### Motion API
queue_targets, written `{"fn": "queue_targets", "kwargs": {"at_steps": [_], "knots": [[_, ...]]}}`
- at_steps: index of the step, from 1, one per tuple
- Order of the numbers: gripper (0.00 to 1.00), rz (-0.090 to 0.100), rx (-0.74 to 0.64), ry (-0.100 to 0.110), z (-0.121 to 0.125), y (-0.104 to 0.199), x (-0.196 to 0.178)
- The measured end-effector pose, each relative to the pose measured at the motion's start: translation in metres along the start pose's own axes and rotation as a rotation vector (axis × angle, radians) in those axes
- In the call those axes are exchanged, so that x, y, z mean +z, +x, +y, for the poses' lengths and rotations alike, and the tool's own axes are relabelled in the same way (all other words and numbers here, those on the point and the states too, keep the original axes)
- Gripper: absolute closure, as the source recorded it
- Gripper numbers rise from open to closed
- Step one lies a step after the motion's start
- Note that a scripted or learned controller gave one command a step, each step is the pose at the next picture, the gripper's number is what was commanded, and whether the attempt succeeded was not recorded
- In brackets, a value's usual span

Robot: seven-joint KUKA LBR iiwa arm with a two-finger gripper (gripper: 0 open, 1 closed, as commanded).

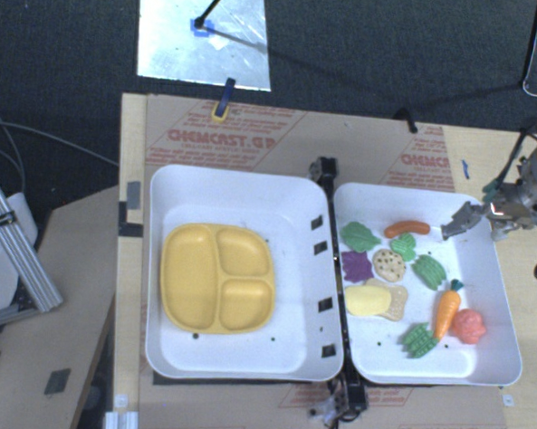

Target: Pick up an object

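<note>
Camera view: "CHEMCAST GP" printed red on brown sheet [220,139] under bins; gripper [459,222] over right bin [499,296], jaws' opening unclear, nothing visibly held.

A robotics lab — left of the claw [456,222], two white bins [243,188] sit on a cardboard-covered table [282,133], with aluminium framing [17,253] and loose cables [37,136] farther left over dark carpet [61,42].

Dark carpet [61,51], cardboard-topped bench [282,137].

Toy food [401,279] crowds right bin [499,296]; upper corner free.
</note>
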State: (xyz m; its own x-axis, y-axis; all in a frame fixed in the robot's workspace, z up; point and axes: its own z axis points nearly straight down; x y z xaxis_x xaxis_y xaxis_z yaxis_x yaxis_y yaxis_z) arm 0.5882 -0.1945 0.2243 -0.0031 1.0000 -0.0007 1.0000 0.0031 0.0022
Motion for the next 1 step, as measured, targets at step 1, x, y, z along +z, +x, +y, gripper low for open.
{"fn": "queue_targets", "kwargs": {"at_steps": [1], "knots": [[0.00,0.002,0.005,0.006,-0.0323,-0.0120,0.1458]]}}
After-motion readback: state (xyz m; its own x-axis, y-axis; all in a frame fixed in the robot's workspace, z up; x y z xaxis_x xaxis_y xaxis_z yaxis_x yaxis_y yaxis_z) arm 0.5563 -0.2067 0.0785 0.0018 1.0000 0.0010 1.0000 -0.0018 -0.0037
